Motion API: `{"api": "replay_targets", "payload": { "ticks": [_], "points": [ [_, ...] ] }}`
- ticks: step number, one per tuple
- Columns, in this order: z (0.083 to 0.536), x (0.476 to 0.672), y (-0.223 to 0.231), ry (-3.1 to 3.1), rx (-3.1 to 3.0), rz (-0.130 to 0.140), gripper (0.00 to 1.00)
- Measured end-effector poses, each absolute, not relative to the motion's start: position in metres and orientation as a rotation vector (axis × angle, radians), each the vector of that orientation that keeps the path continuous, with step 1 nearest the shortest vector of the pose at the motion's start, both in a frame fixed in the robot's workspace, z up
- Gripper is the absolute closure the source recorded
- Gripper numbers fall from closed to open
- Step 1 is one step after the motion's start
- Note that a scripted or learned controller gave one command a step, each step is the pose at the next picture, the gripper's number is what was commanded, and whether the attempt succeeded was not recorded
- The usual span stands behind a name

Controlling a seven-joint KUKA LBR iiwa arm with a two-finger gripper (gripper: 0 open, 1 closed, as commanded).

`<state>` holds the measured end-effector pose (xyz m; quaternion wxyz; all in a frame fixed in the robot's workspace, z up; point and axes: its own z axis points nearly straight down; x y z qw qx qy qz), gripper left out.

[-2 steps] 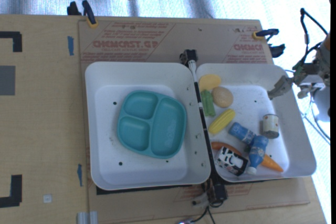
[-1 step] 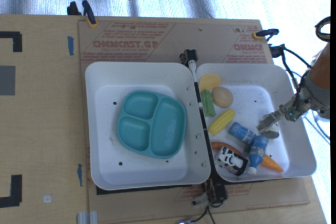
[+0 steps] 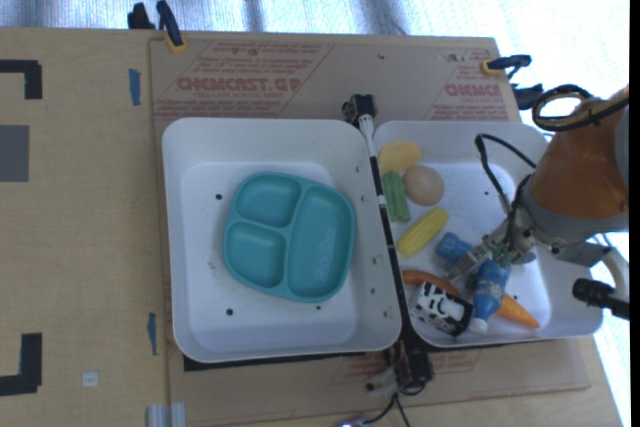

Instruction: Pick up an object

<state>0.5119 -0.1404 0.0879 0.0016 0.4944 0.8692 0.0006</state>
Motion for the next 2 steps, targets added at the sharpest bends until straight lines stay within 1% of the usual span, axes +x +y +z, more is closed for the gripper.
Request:
{"api": "replay_targets", "payload": {
  "ticks": [1, 2],
  "points": [
    [0.087, 0.482, -0.102, 2.741, 1.516, 0.005, 0.00],
    [0.186, 0.583, -0.006, 2.783, 1.450, 0.005, 0.00]
  ]
}}
